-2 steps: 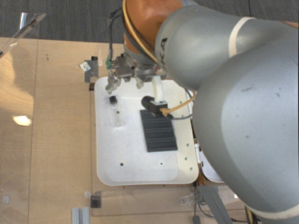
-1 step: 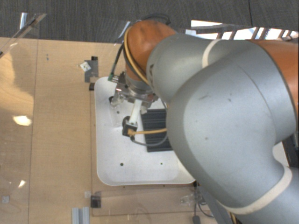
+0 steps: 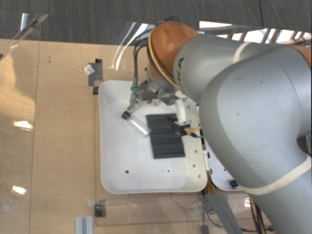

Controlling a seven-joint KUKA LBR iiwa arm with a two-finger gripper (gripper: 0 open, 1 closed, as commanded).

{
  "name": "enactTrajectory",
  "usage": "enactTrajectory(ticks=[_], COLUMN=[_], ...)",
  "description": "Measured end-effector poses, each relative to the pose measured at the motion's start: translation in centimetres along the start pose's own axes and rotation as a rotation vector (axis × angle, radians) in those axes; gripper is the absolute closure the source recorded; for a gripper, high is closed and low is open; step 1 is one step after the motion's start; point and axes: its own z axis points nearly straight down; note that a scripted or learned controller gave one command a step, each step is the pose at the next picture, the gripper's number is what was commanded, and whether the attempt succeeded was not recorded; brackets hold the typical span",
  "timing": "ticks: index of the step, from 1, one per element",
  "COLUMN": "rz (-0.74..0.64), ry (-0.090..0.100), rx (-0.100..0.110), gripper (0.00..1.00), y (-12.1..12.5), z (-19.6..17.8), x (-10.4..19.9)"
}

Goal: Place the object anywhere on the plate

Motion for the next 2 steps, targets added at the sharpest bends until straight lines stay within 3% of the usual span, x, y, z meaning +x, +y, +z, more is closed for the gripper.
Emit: enactTrajectory(ticks=[1, 2], rz=[-0.004, -0.7], ry=[-0.002, 0.002], rx=[-0.008, -0.003], gripper=[1.0, 1.0], y=[0.2, -1.6], z=[-1.4, -6.1], x=[0.0, 8.0])
